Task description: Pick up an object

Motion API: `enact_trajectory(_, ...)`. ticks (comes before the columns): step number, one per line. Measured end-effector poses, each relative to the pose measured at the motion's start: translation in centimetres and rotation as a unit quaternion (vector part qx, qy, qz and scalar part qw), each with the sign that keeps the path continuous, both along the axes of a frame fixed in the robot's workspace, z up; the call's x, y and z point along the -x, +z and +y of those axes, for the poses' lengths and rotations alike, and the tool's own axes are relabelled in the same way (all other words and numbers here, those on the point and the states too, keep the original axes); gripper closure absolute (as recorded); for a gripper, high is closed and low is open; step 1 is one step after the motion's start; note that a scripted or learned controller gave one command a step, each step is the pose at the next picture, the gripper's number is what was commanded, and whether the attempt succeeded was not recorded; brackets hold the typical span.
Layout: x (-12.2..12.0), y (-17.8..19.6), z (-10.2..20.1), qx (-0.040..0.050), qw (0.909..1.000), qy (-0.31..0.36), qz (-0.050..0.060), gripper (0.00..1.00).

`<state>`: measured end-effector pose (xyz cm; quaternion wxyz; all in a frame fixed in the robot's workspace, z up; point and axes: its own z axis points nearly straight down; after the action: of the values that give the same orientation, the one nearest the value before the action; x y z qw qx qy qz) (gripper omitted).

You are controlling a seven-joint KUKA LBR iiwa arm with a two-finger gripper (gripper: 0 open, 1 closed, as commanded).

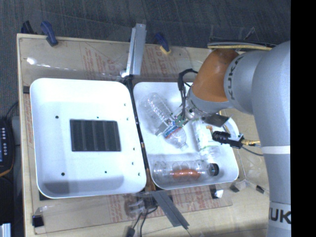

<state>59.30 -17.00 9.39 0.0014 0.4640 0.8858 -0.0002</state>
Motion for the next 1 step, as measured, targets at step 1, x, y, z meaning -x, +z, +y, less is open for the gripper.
enact_trajectory(1, -0.09, 1.11, 0.00, 0.0004, 1.0000, 0.002, 0.000, 1.00)
